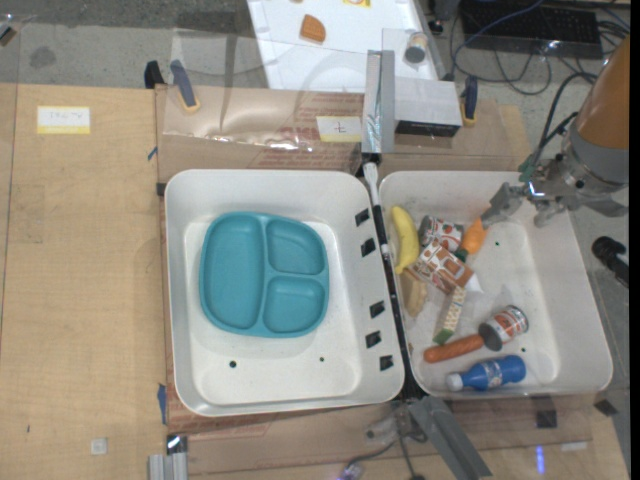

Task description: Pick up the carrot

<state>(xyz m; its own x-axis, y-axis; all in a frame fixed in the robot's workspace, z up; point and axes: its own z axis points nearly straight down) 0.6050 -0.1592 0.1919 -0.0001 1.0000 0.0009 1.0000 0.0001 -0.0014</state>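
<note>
Two orange things lie in the right bin (pixel 580 268). A small orange carrot (pixel 473 236) sits near the bin's far middle, beside the cartons. A longer orange-red carrot-shaped piece (pixel 453 349) rests near the front, its end against a small can (pixel 504 325). My gripper (pixel 523 206) hovers over the bin's far right part, just right of the small carrot and apart from it. Its two fingers stand spread, open, with nothing between them.
The right bin also holds a yellow banana (pixel 403 236), printed cartons (pixel 443 261), a snack bar (pixel 450 314) and a blue bottle (pixel 490 374). A teal divided plate (pixel 264 273) lies in the left bin (pixel 190 368). A grey box (pixel 425 106) stands behind the bins.
</note>
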